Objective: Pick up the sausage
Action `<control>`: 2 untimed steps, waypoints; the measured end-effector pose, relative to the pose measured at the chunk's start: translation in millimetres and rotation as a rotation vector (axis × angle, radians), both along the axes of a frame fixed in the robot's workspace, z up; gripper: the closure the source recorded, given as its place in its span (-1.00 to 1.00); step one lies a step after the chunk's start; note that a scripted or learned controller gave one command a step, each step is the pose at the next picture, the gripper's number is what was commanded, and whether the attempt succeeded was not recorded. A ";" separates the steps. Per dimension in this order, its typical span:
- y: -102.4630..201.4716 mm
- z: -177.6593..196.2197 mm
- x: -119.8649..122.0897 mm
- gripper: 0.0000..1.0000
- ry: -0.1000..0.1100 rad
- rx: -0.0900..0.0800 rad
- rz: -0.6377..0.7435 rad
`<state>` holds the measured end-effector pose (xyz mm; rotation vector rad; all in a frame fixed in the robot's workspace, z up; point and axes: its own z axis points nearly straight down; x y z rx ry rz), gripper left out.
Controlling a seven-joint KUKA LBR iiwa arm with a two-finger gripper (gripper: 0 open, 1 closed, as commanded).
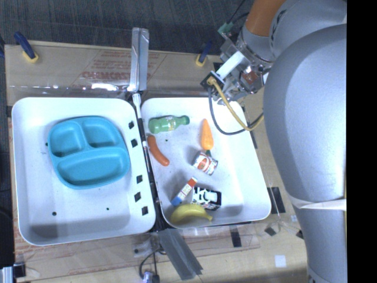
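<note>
Above the right bin's far rim [188, 98], the gripper [237, 82] hangs tilted.

No legible text anywhere; faint red print on the brown board [112, 66], too blurred to read; label on the small can [205, 163] illegible; markings on the black-and-white box [209, 197] illegible as well.

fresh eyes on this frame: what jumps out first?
The big grey arm looms at the right, its wrist over the right bin's far corner. A blue plate dominates the left bin. The right bin holds a clutter: the sausage by its left wall, a carrot and green bottle further back, a banana at the near edge.
</note>
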<state>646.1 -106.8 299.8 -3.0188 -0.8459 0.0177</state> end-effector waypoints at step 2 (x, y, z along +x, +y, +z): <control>-7.0 52.7 -117.1 1.00 -0.001 -0.003 -0.341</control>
